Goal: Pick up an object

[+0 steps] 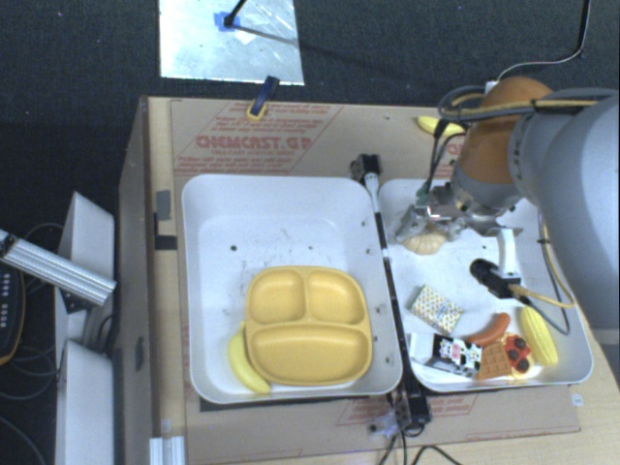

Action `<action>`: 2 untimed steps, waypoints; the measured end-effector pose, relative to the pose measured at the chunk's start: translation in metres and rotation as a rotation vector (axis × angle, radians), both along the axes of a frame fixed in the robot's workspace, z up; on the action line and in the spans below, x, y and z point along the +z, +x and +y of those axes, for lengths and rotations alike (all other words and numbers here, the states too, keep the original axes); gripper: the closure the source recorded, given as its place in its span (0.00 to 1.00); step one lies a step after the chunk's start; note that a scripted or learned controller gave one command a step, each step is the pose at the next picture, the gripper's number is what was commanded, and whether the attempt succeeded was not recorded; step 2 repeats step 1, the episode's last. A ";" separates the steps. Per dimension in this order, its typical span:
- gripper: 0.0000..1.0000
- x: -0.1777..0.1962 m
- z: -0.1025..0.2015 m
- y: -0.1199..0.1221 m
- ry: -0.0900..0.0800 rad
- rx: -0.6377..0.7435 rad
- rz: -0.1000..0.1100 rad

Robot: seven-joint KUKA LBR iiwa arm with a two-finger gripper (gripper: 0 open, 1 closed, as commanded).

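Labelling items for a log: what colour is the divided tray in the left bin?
Yellow; the divided tray shows plainly in the camera view.

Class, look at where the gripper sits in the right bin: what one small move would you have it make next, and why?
Probably a short drop straight down, then a close. The gripper hangs just above the pale bun-like piece near the top left of the right bin, and nothing shows between its fingers yet. The other toys lie further down the bin, out of the way.

The grey arm [572,163] reaches in from the frame's right edge, its orange band [499,129] at upper right, and the gripper [426,223] points down-left, right of centre.
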State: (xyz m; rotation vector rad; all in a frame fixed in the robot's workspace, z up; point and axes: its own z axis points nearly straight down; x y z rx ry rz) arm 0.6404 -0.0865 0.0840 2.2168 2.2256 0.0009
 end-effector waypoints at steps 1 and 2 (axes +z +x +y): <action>1.00 0.012 0.000 0.002 0.000 0.003 -0.004; 1.00 0.012 0.000 0.002 0.000 0.003 -0.004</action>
